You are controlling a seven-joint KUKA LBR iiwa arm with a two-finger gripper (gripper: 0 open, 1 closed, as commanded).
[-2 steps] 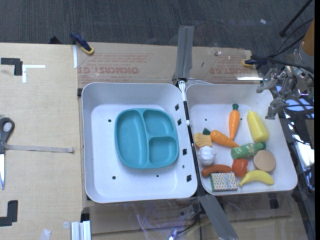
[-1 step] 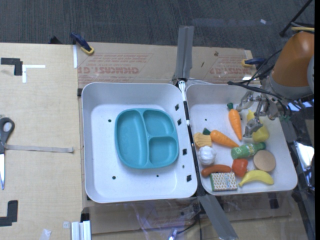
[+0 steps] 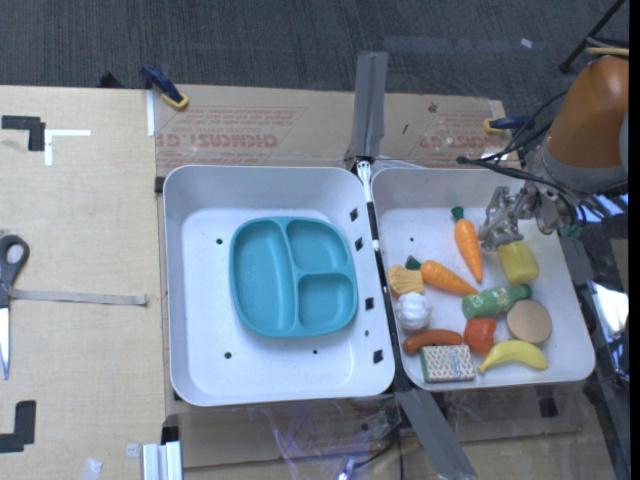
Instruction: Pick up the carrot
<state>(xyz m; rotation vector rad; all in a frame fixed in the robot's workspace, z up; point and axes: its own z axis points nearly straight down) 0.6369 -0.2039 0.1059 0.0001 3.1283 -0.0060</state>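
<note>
- Two carrots sit in the right bin (image 3: 570, 298). Upper carrot (image 3: 467, 248): orange, green stub at top, lying in the bin's upper middle, just left of the gripper (image 3: 497, 230).
- Lower carrot (image 3: 447, 277): orange, lying below the first, between a ridged yellow piece (image 3: 405, 281) and a green bottle (image 3: 495, 299).
- Handling, as a guess: both look like toy plastic, so light, stiff, smooth and apt to slip or roll from a pinch. Best hold looks to be across the thick half, below the green end, where the sides are nearest parallel.
- Upper carrot: long axis runs nearly up-down in the view, tilted slightly; green end far, tip pointing near and a little right.
- Lower carrot: long axis roughly left-right, thick end left, tip pointing right and down toward the bottle.
- Gripper: hangs near the upper carrot's right flank, beside a yellow block (image 3: 518, 262). Cannot tell its state; metal parts blur together. Nothing seen pinched in it.
- Crowding: tomato (image 3: 479, 333), sausage (image 3: 431, 340), banana (image 3: 514, 356), tan disc (image 3: 528, 321), white piece (image 3: 413, 311), box (image 3: 447, 364) lie lower in the bin.
- Left bin (image 3: 185, 268) holds a teal tray (image 3: 295, 274).
</note>
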